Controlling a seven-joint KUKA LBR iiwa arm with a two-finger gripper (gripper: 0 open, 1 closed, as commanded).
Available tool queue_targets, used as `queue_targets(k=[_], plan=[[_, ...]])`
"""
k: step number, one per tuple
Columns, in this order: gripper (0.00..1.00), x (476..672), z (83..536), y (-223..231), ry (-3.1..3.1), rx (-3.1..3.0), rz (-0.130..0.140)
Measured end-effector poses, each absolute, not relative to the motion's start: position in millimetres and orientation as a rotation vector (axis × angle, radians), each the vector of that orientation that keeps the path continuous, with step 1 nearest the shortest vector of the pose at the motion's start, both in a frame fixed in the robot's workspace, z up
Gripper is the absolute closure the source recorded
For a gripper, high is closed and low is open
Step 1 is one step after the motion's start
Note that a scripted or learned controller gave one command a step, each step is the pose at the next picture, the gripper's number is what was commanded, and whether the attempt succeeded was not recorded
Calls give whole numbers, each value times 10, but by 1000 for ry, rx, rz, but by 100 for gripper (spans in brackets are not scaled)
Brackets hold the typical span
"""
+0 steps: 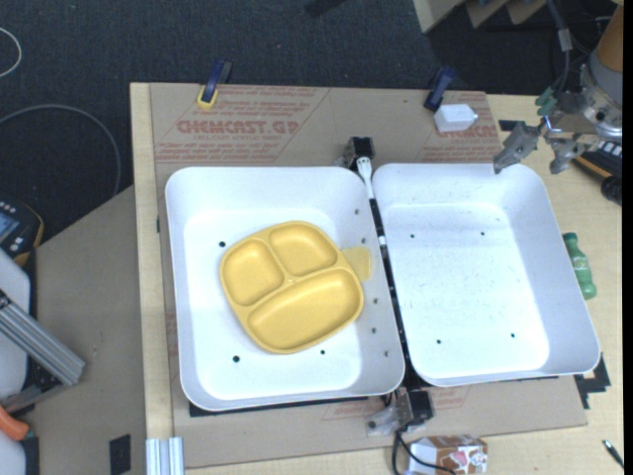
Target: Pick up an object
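Nearest the lens, the left bin [188, 295] holds the task's thing. Up at the far right corner the gripper [534, 151] is seen spread and empty — well apart from the yellow divided plate [290, 285], judged light, stiff, slick — best pinched at its raised rim.

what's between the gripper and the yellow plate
In the camera view, the right bin and the black divider where the two bins meet lie between the gripper and the yellow plate, which sits in the left bin.
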State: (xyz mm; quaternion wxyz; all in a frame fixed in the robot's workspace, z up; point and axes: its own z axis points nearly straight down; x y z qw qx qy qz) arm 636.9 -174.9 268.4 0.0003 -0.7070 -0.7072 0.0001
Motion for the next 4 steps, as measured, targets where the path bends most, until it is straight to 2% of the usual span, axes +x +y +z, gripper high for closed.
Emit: queue_targets(k=[1, 2, 3, 4], plan=[[0, 5766, 3722, -1039, -2235, -2218, -12], [0, 5264, 4707, -209, -2238, -2213, -17], [0, 4801, 5025, 141, -2230, -2218, -10], [100, 4827, 5109, 122, -2228, -2224, -7]])
